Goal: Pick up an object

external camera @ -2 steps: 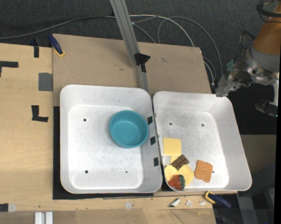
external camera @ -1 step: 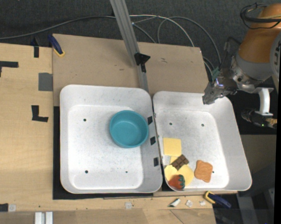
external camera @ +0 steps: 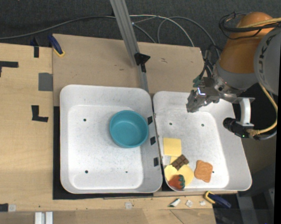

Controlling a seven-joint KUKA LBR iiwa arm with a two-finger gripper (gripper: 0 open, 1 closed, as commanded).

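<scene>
My gripper (external camera: 195, 103) hangs over the far edge of the right bin (external camera: 231, 155); its tip is a dark blur, so I cannot tell how it is set. Along the near left corner lie a yellow square (external camera: 172, 146), a brown piece (external camera: 179, 162), an orange piece (external camera: 203, 171) and something red (external camera: 176, 181), hard to identify. A blue bowl (external camera: 128, 128) sits mid left bin (external camera: 78, 143).

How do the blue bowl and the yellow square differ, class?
The blue bowl is round and deep; the yellow square is flat with straight edges. The bowl sits in the left bin, the square in the right bin. The bowl is larger and stands alone; the square lies beside other small pieces. Both rest apart from the gripper.
</scene>
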